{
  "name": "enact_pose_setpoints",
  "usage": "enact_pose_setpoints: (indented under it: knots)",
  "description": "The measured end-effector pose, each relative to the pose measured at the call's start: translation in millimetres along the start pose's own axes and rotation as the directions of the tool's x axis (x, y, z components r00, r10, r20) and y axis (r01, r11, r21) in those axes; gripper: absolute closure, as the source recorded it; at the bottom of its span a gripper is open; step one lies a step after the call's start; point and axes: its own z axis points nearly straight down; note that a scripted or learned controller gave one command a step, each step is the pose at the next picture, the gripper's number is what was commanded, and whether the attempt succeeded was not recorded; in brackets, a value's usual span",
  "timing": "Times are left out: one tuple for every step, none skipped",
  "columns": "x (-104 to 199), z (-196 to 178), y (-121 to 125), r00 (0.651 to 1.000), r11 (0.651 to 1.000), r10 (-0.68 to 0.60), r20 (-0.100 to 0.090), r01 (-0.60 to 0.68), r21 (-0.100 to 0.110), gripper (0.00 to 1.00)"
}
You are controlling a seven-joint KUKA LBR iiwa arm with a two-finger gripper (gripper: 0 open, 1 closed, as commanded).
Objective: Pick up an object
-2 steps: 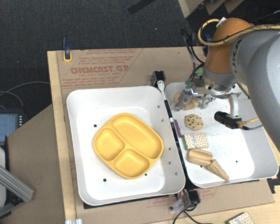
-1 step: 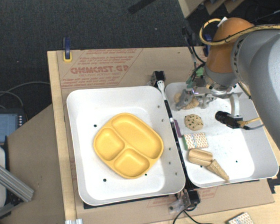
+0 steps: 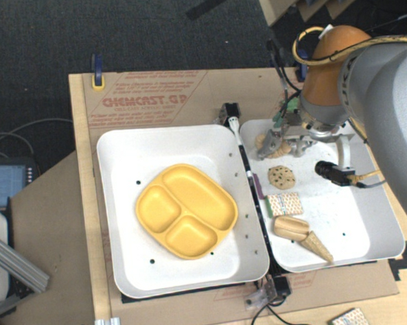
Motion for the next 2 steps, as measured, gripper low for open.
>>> enact_pose_setpoints:
  knots:
    - [7,-1,1,1.000,1.000,0.002,0.003,-0.002,-0.007,0.00]
    - [-7,-3,4,1.000,1.000,0.003,0.004,-0.003,-0.022,0.00]
